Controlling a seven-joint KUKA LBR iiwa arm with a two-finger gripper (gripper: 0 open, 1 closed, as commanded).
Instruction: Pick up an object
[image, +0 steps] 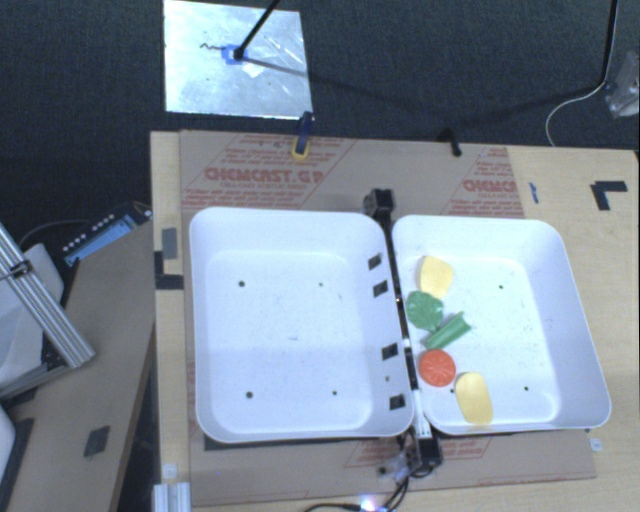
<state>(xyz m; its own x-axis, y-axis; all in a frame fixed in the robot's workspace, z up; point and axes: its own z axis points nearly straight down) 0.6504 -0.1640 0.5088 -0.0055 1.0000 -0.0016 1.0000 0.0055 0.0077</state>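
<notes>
**Jaws:** state cannot be told; nothing can be said to be held.

**Task items, lower centre-right of frame:** five small pieces lie along the left side of the right-hand shallow white plastic bin (580, 330), near the divide.
- Pale yellow oval piece (435, 275), uppermost.
- Dark green rounded piece (424, 308), just below it.
- Green stick-shaped piece (449, 331), touching or overlapping the rounded one.
- Orange-red disc (437, 369), just below the stick.
- Yellow oval piece (474, 397), lowest, just beside the disc.

**Left-hand shallow white plastic bin (200, 300):** centre-left of frame.

**Step in hand:** judged to be the start, with no item lifted. The next move calls for choosing a piece and descending over it. The lowest yellow oval looks the least crowded; the green pair would likely be hard to separate.

**Writing:** the brown protective sheet (330, 175) under the bins reads "CHEMCAST GP" in red, repeated at upper centre and upper right.

**Other:** silver foil-like square (200, 60), upper left of frame.
</notes>
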